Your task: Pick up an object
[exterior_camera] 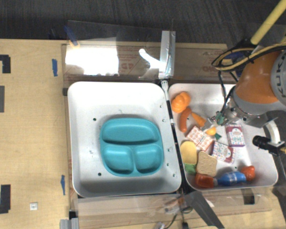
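1. The grey arm [269, 87] with its orange band reaches in from the right, over the upper right part of the right bin [271, 175].
2. Its hand [222, 117] hangs low inside that bin, just right of the orange toy [181, 100]; whether it is apart or together I cannot tell, as it is too small and dark.
3. Yellow and black cables [238, 56] loop above the arm, beyond the right bin's far rim.
4. The right bin holds the loose things: the orange toy near its upper left corner, a carrot-like piece [184, 119] below it, small patterned cartons [199, 136] mid-bin, a yellow piece [188, 151], a toast slice [207, 163] and a blue bottle [231, 178] by the near rim.
5. The left bin [81, 109], touching the right bin's left side, holds a teal divided tray [131, 145].
6. Both bins sit on the wooden desk [24, 128].
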